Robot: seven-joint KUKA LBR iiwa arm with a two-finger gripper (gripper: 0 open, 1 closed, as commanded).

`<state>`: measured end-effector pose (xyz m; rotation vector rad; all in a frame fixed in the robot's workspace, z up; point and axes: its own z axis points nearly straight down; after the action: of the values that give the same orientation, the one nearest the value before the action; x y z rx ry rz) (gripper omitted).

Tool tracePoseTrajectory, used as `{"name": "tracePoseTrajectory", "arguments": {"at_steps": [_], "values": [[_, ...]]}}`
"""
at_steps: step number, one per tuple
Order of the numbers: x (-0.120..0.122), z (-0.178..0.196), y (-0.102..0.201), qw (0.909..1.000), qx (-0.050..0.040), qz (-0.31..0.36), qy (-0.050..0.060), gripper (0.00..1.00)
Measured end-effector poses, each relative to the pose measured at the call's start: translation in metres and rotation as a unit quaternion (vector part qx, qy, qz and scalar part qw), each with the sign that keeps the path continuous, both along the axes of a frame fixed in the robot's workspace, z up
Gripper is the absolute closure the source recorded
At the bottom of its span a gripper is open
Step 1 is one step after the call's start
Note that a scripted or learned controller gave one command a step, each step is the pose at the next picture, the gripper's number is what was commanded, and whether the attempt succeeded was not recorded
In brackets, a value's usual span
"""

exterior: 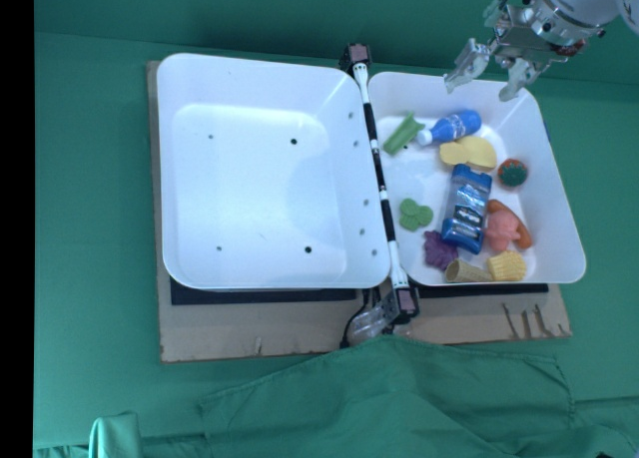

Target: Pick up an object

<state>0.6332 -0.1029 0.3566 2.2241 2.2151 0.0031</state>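
Left bin (200,87): white, shallow, bare floor with a few small holes. Divider rod (377,172) along the seam between the bins, black clamps at both ends.

Right bin (559,246): all the objects here. Green stick (401,134) near the upper left corner, tilted. Just right of it, blue bottle (454,127) lying on its side, white cap toward the stick. Below that, yellow piece (469,154), touching or nearly touching the bottle. Lower down, green leaf shape (414,214) by the divider, purple grapes (437,248) beneath it. Blue packet (466,209) lying lengthwise mid-bin. Cone (466,270) and yellow corn-like piece (507,265) at the near wall. Orange toy (507,228) right of the packet. Round green-and-red ball (513,173) toward the right wall.

Gripper (493,72) above the bin's far rim, fingers spread apart, nothing between them. Hanging clear of every object, nearest to the bottle and yellow piece.

Judged from this: nothing picked yet. Left to do: descent onto one object, closing, lift. Crowded lower half probably harder; bottle likely to roll.
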Motion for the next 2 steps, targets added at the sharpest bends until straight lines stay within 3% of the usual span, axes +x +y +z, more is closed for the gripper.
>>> {"name": "tracePoseTrajectory", "arguments": {"at_steps": [1, 2], "values": [[0.014, -0.098, -0.034, 1.0000, -0.0009, -0.001, 0.005, 0.00], [-0.017, -0.164, -0.041, 1.0000, -0.0018, 0.001, -0.004, 0.00]]}}
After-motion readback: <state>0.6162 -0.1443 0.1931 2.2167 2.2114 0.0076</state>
